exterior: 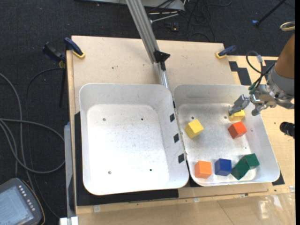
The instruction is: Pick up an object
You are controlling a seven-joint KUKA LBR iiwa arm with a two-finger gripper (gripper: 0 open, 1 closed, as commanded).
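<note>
- The two-finger gripper [238, 108] on the grey arm sits low in the right-hand shallow white bin [267, 139], reaching in from the right, with a small yellow block [237, 115] directly at its fingertips.
- The yellow block seems to lie between or just under the fingers, but whether they are spread around it or already pinching it I cannot tell; the tips and the block overlap at this slant.
- To do this step well, the fingers should straddle two opposite flat faces of that block and close squarely; judging from its slightly skewed pose, a corner grip could let it squirt out. A straight vertical lift afterwards would best test the hold.
- Just below the gripper, nearly touching the yellow block, lies a red-orange cube [237, 130]; it is the closest obstacle and could be nudged by a finger.
- To the gripper's left, well apart, rests a larger yellow cube [194, 128], out of the way.
- Further below, along the bin's near wall, stand an orange cube [203, 168], a blue cube [223, 167] and two green cubes [246, 166] pressed together; none hinders the grasp.
- The bin's right wall is near the wrist, leaving little sideways room.
- Far to the left lies the second white bin [89, 125], clear of the action.
</note>
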